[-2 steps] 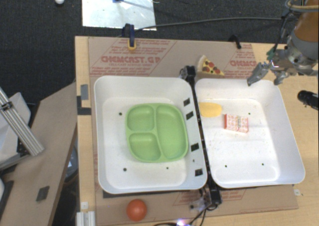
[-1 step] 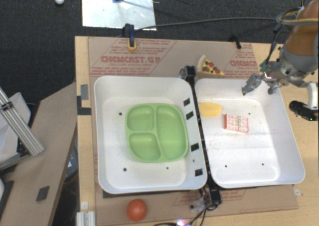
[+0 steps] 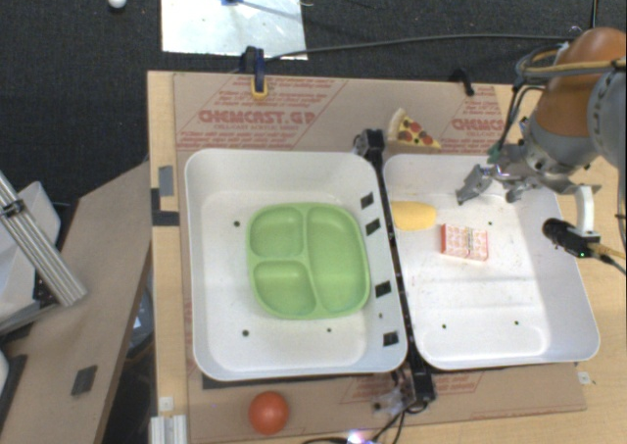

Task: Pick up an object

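In the right bin [image 3: 549, 334] lie a yellow oblong object [image 3: 413, 216] near its left wall and a small pink and white packet [image 3: 464, 241] at the middle. My gripper [image 3: 493, 186] hangs over the bin's far part, up and to the right of the packet. Its two fingers are spread apart with nothing between them. The left bin [image 3: 211, 236] holds a green divided plate [image 3: 308, 260].
A toy pizza slice [image 3: 412, 130] lies on the bench just beyond the right bin. An orange ball [image 3: 267, 412] sits on the bench in front of the left bin. A black clip joint [image 3: 382, 236] runs between the bins.
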Controlling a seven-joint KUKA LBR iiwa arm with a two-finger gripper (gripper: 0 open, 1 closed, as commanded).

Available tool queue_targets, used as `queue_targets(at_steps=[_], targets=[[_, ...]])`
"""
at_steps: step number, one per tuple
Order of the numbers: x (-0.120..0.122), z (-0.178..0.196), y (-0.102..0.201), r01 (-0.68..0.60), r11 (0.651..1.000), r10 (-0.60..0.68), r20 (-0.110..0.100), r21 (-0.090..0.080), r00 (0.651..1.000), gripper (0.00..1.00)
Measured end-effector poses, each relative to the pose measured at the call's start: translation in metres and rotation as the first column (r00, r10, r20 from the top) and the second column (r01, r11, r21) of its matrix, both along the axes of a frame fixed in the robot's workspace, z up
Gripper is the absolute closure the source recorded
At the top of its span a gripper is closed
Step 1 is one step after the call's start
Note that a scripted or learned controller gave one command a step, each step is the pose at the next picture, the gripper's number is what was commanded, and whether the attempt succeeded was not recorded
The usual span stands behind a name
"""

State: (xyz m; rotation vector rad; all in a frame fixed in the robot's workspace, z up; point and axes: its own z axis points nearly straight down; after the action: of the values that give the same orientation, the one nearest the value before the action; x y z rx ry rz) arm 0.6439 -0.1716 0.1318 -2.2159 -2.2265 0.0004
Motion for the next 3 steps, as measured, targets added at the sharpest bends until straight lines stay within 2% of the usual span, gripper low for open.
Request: queue_targets(at_steps=[1, 2, 3], targets=[[0.000, -0.049, 0.001, 0.000, 1.000, 0.000, 0.000, 0.000, 1.000, 0.00], [0.002, -0.035, 0.000, -0.002, 1.000, 0.002, 0.006, -0.001, 1.000, 1.00], [-0.001, 0.023, 0.009, 0.000, 1.000, 0.000, 0.008, -0.001, 1.000, 1.00]])
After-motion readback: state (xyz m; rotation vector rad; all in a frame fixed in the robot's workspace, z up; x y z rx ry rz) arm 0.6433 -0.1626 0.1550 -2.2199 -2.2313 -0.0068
